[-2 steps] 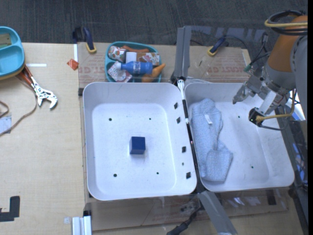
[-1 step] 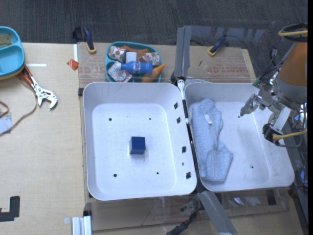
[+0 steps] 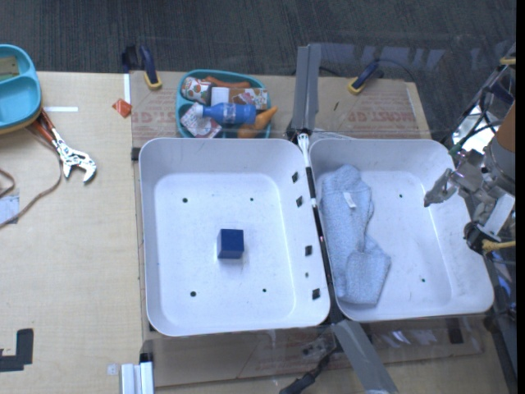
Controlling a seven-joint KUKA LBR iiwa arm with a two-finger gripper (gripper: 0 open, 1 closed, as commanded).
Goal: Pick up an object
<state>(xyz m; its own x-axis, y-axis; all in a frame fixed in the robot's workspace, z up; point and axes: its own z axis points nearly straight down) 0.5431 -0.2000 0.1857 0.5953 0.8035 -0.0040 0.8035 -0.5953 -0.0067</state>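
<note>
While apart, blue cube (image 3: 231,243), grey cloth (image 3: 353,235)

arm (image 3: 500,179) cut by right edge — blue tray (image 3: 16,84) cropped left

Two white bins (image 3: 156,245) sit beside each other: one blue cube (image 3: 231,243), one grey cloth (image 3: 353,232), one wrench (image 3: 70,156).

Dark carpet floor (image 3: 246,15), light wooden bench (image 3: 66,286), wrench (image 3: 74,161) lying there
</note>
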